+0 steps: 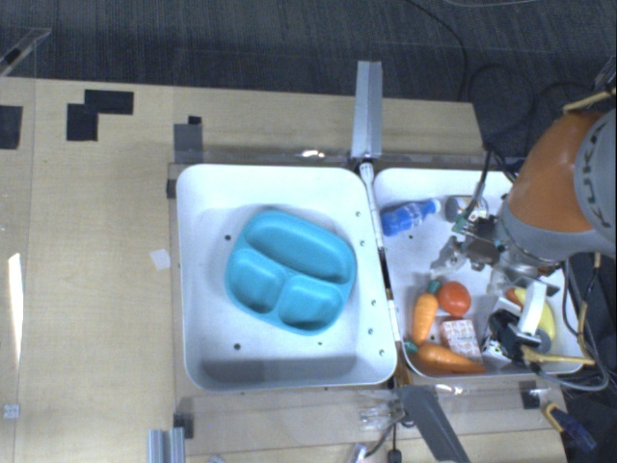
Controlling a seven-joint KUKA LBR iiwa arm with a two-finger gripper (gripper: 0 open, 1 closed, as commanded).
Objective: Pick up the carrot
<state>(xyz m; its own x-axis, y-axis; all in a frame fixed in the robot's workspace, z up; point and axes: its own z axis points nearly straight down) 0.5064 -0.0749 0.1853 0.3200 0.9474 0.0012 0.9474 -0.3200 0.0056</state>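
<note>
Two orange carrot-like pieces lie in the right bin (424,186). One carrot (423,318) stands lengthwise along the bin's left wall. The other carrot (449,359) lies along the front wall. My gripper (467,243) hovers over the middle of this bin, just behind and to the right of the first carrot, and nothing shows between its fingers. A red tomato (455,299) sits between the gripper and the carrots.
A blue bottle (408,216) lies at the right bin's back left. A small red-patterned box (460,334) sits between the carrots. A yellow banana (543,318) lies at the right. The left bin (207,258) holds a blue divided plate (289,268).
</note>
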